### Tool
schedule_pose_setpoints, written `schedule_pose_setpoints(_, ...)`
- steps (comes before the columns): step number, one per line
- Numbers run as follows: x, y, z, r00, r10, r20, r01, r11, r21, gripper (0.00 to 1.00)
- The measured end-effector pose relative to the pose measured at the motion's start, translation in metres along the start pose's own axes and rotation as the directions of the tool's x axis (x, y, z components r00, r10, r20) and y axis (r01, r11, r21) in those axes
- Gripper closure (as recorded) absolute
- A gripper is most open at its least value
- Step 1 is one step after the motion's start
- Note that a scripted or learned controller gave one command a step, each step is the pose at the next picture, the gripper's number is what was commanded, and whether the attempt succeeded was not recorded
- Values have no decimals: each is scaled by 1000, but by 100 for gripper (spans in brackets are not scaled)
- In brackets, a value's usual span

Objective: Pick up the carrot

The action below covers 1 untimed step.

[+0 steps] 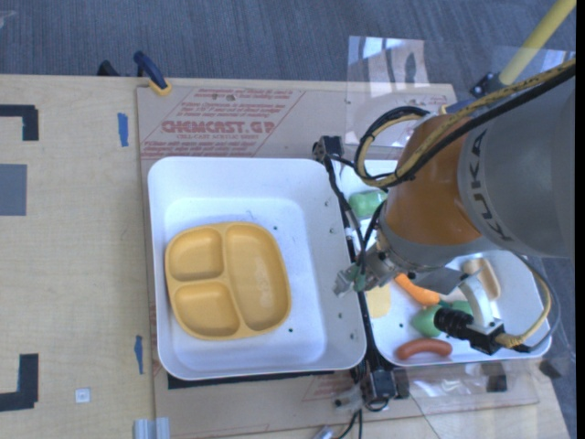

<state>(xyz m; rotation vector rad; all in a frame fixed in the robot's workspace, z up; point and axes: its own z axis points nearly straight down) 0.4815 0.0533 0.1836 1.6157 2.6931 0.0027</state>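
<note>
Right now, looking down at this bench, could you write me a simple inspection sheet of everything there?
Surface: wooden bench bearing left bin and right bin.
Job's things: carrot lies in the right bin, partly under the arm.
Clutter: yellow divided plate in left bin; green pieces, red sausage in right bin.
Grippers: hidden beneath the arm, state unclear.
Cables: black and yellow cables loop over the wrist.
Surroundings: cardboard sheet, grey floor.
</note>
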Motion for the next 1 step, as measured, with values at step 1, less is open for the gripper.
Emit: schedule_pose_setpoints(1,-66,-36,-28,950,-311,5,311,950,-1,100)
